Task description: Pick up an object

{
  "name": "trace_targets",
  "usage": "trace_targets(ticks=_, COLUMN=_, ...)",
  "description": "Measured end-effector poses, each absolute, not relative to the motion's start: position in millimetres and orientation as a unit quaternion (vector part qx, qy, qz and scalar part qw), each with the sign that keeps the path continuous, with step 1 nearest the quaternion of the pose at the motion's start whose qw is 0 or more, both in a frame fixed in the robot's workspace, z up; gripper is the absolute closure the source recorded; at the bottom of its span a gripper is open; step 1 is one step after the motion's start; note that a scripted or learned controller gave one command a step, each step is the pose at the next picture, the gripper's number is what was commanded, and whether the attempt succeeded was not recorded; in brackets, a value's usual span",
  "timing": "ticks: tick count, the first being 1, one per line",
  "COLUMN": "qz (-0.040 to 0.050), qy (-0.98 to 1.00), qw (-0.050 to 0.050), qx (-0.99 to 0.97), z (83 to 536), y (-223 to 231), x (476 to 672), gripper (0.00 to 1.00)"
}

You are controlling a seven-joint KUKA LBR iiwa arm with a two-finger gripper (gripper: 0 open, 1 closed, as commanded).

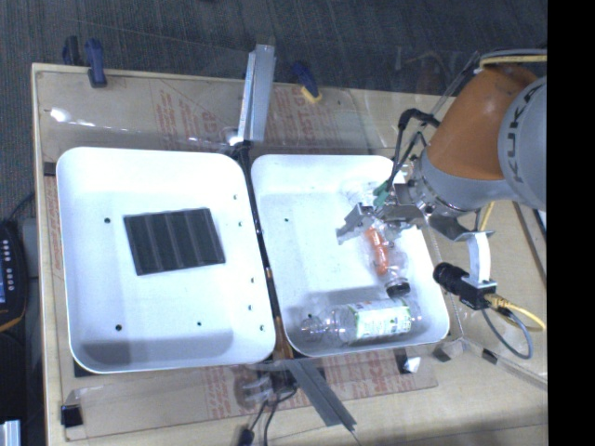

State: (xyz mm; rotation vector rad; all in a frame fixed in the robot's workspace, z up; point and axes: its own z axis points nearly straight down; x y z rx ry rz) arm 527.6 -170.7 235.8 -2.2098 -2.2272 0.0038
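Note:
In the right bin (307, 193), my gripper (369, 225) hangs low over the middle right part. Directly below it lies a small clear bottle (382, 256) with orange contents and a black cap (398, 288), its upper end right under the gripper. Whether the gripper touches it I cannot tell. A larger clear plastic bottle (364, 323) with a white label lies on its side along the bin's near wall, apart from the gripper.
The left bin (84, 184) holds a dark grey ribbed flat pad (175, 241) near its middle. A metal bar (256, 91) stands upright behind the divide between the bins. Blue clamps (94, 61) grip the bench's far edge.

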Motion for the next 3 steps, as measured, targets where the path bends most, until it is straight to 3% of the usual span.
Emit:
trace_targets(ticks=1, qz=0.0018, qy=-0.712, qw=0.001, qx=-0.703, z=178, y=-210, x=564.8, gripper=0.0)
trace_targets(ticks=2, qz=0.0009, qy=-0.723, qw=0.001, qx=-0.691, z=159, y=-209, x=577.1, gripper=0.0)
trace_targets(ticks=3, qz=0.0005, qy=-0.76, qw=0.0, qx=-0.65, z=182, y=-209, x=569.9, gripper=0.0)
